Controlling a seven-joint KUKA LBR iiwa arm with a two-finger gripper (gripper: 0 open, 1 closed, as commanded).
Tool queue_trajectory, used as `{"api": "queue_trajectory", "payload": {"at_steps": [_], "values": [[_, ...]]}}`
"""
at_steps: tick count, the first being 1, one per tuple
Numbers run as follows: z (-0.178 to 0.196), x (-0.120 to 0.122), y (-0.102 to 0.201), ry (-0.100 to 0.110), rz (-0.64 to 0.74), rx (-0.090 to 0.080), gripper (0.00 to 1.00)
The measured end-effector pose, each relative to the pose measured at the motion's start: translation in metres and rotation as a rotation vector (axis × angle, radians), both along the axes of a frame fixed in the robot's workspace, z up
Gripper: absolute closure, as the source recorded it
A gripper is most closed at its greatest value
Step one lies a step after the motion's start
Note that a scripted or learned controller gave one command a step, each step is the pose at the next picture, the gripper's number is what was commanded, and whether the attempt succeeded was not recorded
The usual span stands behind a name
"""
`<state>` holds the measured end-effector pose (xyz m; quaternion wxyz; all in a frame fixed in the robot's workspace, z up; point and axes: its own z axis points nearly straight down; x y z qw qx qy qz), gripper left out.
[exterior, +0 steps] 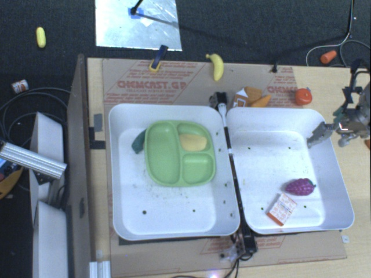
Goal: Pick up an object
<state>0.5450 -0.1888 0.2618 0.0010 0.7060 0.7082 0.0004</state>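
In the right bin, a purple bunch of grapes lies near the front right. A small orange-and-white packet rests just in front of it. The left bin holds a green divided plate with a yellow piece in its upper right compartment. A dark green object sits against the plate's left rim. My gripper hangs over the right bin's far right corner, well behind the grapes and apart from them.
Behind the bins on the cardboard lie a banana, a carton with a carrot, an orange-red ball and a blue-yellow clamp. A foil sheet lies on the dark floor beyond.
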Motion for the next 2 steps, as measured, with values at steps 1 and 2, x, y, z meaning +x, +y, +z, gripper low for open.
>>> {"api": "queue_trajectory", "payload": {"at_steps": [1, 2], "values": [[-0.113, 0.004, -0.018, 0.006, -0.003, 0.002, 0.00], [-0.118, -0.010, -0.006, 0.003, -0.003, 0.001, 0.00]]}}
